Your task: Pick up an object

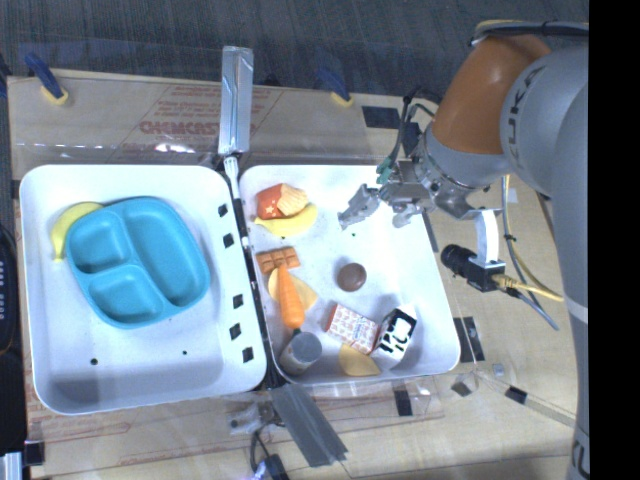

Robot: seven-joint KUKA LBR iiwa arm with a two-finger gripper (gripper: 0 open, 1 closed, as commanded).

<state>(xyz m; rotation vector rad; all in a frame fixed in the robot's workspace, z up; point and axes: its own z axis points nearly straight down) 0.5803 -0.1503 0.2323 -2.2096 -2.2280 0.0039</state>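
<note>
A blue divided tray (140,258) lies over a yellow banana (68,225) in the left bin (60,368).

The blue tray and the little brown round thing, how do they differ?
The blue tray is large, with three compartments; the brown round thing is small and plain. The tray lies in the left bin, the round thing in the right bin among other items. Both rest flat.

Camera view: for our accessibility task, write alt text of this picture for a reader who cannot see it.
A grey robot arm reaches in from the right, its open gripper hanging over the right bin with nothing between its fingers. That bin holds toy foods, among them a brown ball and a carrot. The left bin holds a blue divided tray.
</note>
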